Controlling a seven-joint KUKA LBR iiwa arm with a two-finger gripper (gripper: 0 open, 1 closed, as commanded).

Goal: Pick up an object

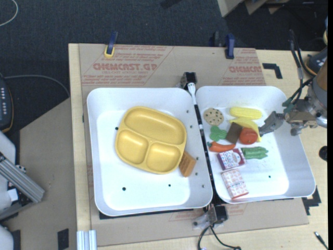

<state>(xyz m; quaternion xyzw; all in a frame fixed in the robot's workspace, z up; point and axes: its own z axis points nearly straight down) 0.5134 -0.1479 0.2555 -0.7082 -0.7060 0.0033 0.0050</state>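
The arm comes in from the right w/ its gripper (270,123) over the right bin (296,163), fingers spread a bit, nothing between them. Probably best to drop on a lone item, e.g. the red tomato (248,135) just beside the tips, not the tight cluster. Left bin (101,155): yellow divided tray (150,139), small brown block (187,165). Right bin: corn (245,112), cookie (213,116), green veg (254,152), two red packets (231,159).

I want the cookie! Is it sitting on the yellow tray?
No, the cookie lies in the right bin, while the yellow tray sits in the left bin.
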